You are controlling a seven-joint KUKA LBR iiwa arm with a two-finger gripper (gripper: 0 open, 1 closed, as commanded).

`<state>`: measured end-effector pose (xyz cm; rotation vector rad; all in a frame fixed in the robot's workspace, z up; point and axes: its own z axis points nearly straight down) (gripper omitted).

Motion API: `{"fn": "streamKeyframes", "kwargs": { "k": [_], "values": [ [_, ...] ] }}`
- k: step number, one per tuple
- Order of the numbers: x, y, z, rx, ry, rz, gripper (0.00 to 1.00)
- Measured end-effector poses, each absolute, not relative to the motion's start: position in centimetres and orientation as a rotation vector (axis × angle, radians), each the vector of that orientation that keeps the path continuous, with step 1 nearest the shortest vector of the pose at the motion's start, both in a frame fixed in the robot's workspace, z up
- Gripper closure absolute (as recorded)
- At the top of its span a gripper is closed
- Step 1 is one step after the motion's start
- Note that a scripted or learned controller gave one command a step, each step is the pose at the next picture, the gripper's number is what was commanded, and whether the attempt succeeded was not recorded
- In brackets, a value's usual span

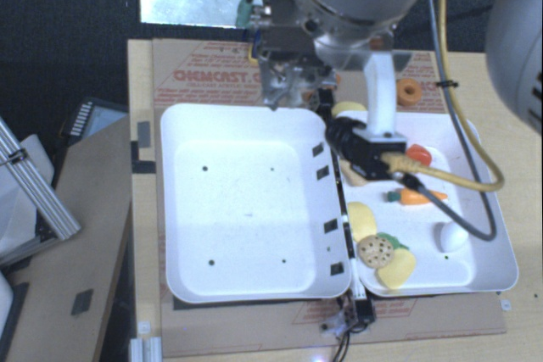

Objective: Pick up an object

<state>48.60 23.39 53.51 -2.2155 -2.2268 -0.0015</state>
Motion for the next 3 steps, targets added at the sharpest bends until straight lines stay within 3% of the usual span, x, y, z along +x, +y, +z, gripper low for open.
{"fn": "streamKeyframes", "kwargs": {
  "k": [3],
  "values": [
    [48.65,23.39,53.49,-2.216,-2.227,-0.001,1.00]
  ]
}}
